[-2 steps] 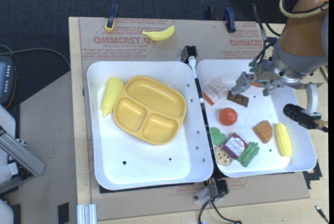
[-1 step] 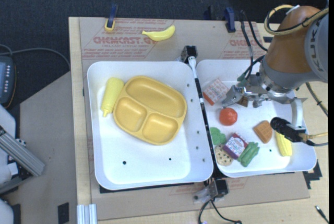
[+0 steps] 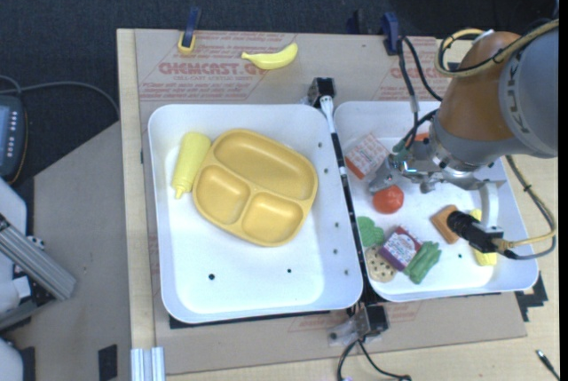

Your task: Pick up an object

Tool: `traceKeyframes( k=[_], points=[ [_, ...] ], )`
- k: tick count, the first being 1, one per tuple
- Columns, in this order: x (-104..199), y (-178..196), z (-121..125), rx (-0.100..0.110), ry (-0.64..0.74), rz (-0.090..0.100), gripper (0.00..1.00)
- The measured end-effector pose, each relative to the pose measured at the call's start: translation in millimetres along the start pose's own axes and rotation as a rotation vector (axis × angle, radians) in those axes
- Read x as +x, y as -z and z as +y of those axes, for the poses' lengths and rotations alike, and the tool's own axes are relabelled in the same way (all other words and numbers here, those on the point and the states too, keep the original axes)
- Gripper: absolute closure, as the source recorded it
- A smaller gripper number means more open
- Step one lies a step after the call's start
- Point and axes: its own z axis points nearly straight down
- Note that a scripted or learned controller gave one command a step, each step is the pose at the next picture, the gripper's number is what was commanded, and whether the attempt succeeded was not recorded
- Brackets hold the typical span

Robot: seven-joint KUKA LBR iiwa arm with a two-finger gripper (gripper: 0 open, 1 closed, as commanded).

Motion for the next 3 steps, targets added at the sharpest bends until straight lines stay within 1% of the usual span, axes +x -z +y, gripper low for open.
traceKeyframes(
  k=[1, 2, 3],
  points=[
    [1, -33, 0, -0.001, 0.0, 0.0, 0.0],
    [0, -21, 0, -0.006, -0.001, -0.001, 1.0],
    [0, 22, 0, -0.011, 0.001, -0.003, 1.0]
  ],
)
